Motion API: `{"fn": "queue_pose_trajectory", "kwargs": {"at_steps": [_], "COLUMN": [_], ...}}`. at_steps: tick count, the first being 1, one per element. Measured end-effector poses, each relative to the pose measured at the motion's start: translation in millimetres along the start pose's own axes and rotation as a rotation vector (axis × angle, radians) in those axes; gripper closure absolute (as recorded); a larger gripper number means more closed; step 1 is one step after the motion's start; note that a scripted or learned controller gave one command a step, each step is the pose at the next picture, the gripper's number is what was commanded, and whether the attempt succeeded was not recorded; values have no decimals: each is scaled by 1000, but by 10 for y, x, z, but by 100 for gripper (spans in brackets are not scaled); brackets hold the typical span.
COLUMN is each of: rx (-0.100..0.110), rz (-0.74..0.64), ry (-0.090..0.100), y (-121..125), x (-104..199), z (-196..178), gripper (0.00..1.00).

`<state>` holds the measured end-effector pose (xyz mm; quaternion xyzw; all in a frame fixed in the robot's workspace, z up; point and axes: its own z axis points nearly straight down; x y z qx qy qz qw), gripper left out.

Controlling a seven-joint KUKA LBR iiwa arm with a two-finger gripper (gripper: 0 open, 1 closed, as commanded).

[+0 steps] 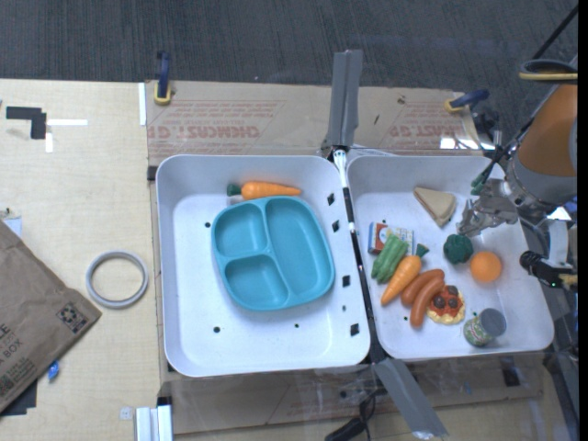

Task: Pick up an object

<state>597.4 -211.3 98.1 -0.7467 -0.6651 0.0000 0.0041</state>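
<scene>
A dark carpeted floor lies beyond the pale wooden bench (73, 200), on which a sheet of printed cardboard (239, 118) sits under two shallow white bins placed side by side. The left bin (184, 338) holds a blue divided plate (273, 253) set at a slant, and a toy carrot (268, 190) lies just beyond the plate's far rim, near the bin's back wall. The right bin (524, 338) carries the toy foods: a tan wedge (436, 204) toward the back, a small printed carton (379, 235), a green vegetable (390, 256) beside a second carrot (401, 278), a red sausage (424, 294), a small pizza slice (446, 307), a tin can (484, 328) near the front, an orange ball (486, 266) and a dark green broccoli head (457, 248). The arm comes in from the right, and its pincer (481, 217) hangs over the right bin, directly above and very close to the broccoli, between the wedge and the orange ball. Whether the pincer is open or closed cannot be told. A roll of tape (117, 277) and a brown cardboard box (32, 320) rest on the bench left of the bins.
</scene>
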Motion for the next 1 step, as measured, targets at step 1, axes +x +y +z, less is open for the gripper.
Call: {"fn": "queue_pose_trajectory", "kwargs": {"at_steps": [1], "rx": [-3], "rz": [-132], "ry": [-6], "y": [200], "x": [662], "z": [80], "gripper": [100]}}
